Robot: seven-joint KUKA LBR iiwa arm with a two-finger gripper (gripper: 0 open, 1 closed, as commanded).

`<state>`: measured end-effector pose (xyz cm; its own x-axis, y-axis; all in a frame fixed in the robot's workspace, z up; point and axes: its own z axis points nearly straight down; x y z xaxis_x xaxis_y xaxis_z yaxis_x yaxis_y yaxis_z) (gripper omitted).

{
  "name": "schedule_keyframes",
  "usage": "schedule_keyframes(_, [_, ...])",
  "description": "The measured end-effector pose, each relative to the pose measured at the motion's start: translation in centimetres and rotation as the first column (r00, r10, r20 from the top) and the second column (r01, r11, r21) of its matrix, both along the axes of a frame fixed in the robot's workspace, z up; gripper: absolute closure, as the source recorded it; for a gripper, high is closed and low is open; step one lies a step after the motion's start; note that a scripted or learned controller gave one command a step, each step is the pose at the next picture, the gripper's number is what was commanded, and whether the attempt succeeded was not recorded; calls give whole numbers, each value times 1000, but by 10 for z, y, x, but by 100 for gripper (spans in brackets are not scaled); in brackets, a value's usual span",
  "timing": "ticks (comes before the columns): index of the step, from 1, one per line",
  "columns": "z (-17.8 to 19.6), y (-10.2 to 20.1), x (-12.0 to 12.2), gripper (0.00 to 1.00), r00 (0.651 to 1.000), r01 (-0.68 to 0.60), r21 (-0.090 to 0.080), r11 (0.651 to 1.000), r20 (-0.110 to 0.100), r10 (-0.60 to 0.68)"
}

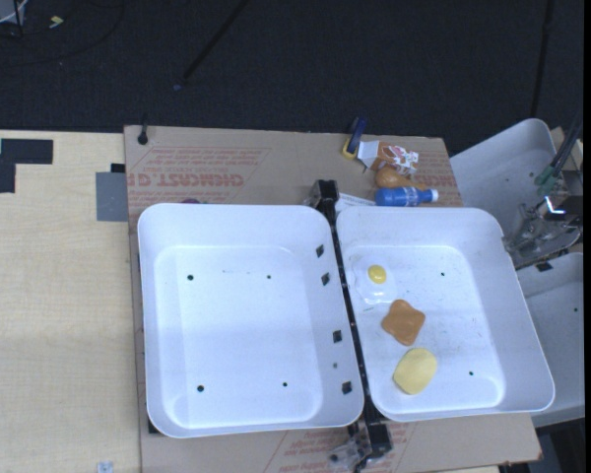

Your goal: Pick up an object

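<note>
Three small objects lie in the right bin point(517, 304). A fried-egg toy with a yellow yolk point(376, 276) sits near the bin's left wall. Just below it lies a brown toast-like piece point(403, 321). A pale yellow rounded object point(415, 371) rests near the bin's front. All three lie apart from each other, and nothing touches or covers them.
The left bin point(163, 264) stands beside the right one on a cardboard sheet point(227, 170). Behind the right bin lie a blue bottle point(406, 197), a brown item point(389, 177) and a red-and-white packet point(400, 156). A grey metal fixture point(544, 227) stands at the right.
</note>
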<state>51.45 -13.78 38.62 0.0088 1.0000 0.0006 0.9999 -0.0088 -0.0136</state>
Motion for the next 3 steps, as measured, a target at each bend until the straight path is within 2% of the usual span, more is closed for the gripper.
schedule_keyframes(1, [137,0,-21,100,1000,-8,-4,1000,27,8])
schedule_keyframes(2, [151,-52,42,100,1000,-6,-3,1000,14,6])
schedule_keyframes(3, [3,35,95,100,1000,-16,6,1000,-3,16])
